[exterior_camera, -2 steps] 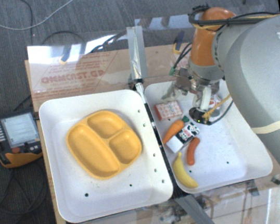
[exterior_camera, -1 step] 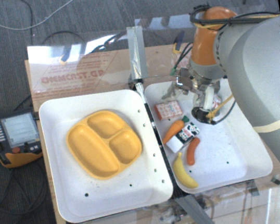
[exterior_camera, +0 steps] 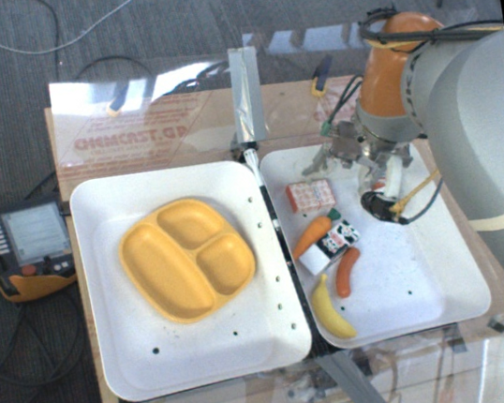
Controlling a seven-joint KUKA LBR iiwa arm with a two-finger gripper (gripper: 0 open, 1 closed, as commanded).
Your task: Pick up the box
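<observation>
Fingers first, and we cannot tell whether they are spread or pressed together: the gripper [exterior_camera: 358, 152] is a tangle of metal parts and cables at this slant, hanging over the far right part of the right bin.

Biggest thing in our view is the grey arm [exterior_camera: 467, 124], coming in from the right with its orange band [exterior_camera: 394, 69] just above the wrist.

Next, the left bin [exterior_camera: 125, 358], and we see one item in it: a yellow divided plate [exterior_camera: 185, 258] with three compartments, lying flat near the middle.

Then the right bin [exterior_camera: 437, 290], where all the small items crowd toward its left wall.

Now the smaller pieces. The banana [exterior_camera: 331, 308] lies nearest us, close to the front left corner. Above it the orange carrot [exterior_camera: 312, 232] lies at a slant. The box [exterior_camera: 310, 196], pinkish with a pale printed top, lies flat in the far left part of the right bin, just beyond the carrot's thick end. We see it near the gripper, to the gripper's left, with white bin floor between them, and nothing grips it.

A small black-and-white carton [exterior_camera: 330, 246] sits against the carrot's near side. Last, the red sausage [exterior_camera: 346, 272] lies just right of the banana's top, its upper end by the carton.
</observation>
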